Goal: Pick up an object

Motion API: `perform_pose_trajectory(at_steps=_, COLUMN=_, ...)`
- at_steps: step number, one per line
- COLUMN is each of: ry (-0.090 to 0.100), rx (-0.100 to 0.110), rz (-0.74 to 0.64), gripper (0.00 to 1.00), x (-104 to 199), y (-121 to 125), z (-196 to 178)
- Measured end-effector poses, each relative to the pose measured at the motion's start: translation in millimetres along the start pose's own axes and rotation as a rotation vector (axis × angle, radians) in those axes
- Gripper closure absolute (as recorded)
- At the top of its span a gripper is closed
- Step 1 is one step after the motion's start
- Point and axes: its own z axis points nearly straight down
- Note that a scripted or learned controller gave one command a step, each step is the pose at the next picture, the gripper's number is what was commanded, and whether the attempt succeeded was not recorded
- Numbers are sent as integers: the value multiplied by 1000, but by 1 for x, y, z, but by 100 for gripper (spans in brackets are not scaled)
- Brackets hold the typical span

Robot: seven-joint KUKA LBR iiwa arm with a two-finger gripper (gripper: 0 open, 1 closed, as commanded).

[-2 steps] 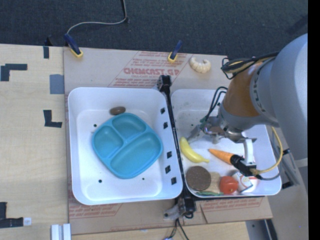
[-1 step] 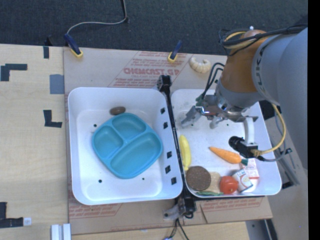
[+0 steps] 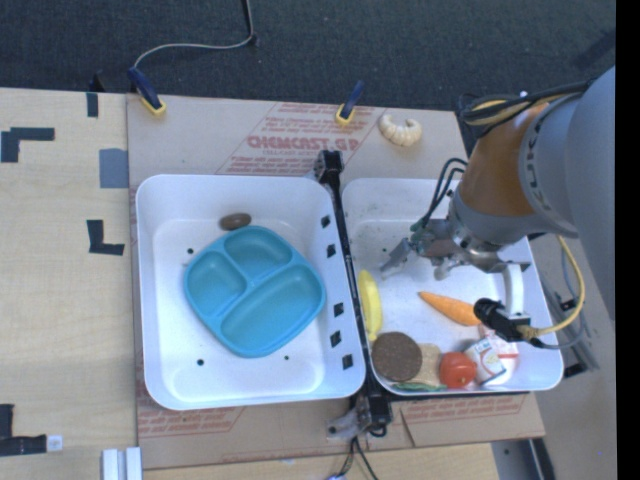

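- Surface point(image 3: 60, 298): light wood, w/ a cardboard sheet point(image 3: 280, 143) under both bins; black tape marks at left.
- Arm point(image 3: 530, 168): grey w/ orange band, reaches in from right, over upper part of right bin.
- Left bin point(image 3: 160, 368): white, shallow. Holds a blue divided plate point(image 3: 255, 290), lying flat near centre, 3 compartments. Small brown lump point(image 3: 236, 221) just beyond plate's far edge, apart from it.
- Right bin point(image 3: 385, 203): white, touching left bin along a black divider.
- Gripper point(image 3: 418, 251): low over right bin's mid-left, bare floor under it. Fingers spread apart, released, nothing between them.
- Banana point(image 3: 371, 303): yellow, along right bin's left wall, near fingers but not touching.
- Carrot point(image 3: 450, 308): orange, mid bin, right of gripper, apart from it.
- Brown round disc point(image 3: 397, 355): near front wall, below banana; a pale item point(image 3: 431, 360) beside it, can't tell what.
- Tomato point(image 3: 458, 369): red, front of bin, next to a small red/white carton point(image 3: 492, 360).
- Pale curled object point(image 3: 400, 129): on cardboard beyond right bin, outside it.
- Two yellow/blue clamps point(image 3: 148, 93) at cardboard's far edge.
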Motion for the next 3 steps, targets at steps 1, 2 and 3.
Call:
perform_pose_trajectory(at_steps=1, ry=-2, rx=-6, rz=0, gripper=0, x=-56, y=-2, z=-112)
perform_pose_trajectory(at_steps=2, ry=-1, rx=-2, rz=-2, gripper=0, x=-69, y=60, z=-53)
perform_pose_trajectory(at_steps=3, ry=1, rx=-1, rz=-1, gripper=0, x=-49, y=9, z=-31)
